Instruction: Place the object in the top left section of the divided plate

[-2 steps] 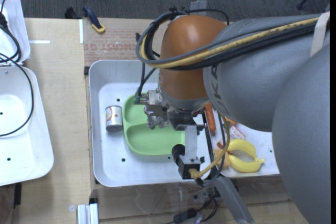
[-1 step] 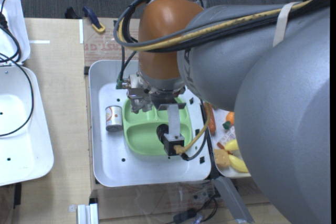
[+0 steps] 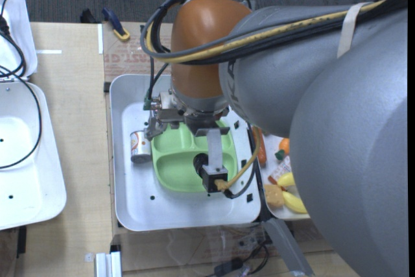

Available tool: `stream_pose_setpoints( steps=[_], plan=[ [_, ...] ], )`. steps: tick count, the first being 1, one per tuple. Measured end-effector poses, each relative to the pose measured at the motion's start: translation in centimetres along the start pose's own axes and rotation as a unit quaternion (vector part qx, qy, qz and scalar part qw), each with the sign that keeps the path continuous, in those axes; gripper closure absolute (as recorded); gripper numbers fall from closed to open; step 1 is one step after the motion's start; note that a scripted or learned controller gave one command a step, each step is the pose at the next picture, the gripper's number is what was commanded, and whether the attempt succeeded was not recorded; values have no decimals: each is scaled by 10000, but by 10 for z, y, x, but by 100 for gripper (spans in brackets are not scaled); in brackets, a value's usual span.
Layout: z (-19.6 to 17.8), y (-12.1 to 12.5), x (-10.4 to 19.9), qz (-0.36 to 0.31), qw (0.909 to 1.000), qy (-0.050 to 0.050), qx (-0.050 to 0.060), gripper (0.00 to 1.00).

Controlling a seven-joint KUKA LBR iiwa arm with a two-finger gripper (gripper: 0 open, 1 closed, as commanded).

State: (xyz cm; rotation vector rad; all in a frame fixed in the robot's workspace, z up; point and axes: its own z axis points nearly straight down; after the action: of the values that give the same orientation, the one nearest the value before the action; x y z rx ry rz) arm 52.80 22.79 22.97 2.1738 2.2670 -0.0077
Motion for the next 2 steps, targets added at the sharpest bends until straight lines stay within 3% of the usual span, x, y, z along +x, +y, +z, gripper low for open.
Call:
stream_pose_setpoints(
  steps=[1, 2],
  plan=[
    [-1, 85, -37, -141, 9999, 1, 1, 0],
    [119, 19, -24, -410, 9991, 54, -116, 0]
  ],
)
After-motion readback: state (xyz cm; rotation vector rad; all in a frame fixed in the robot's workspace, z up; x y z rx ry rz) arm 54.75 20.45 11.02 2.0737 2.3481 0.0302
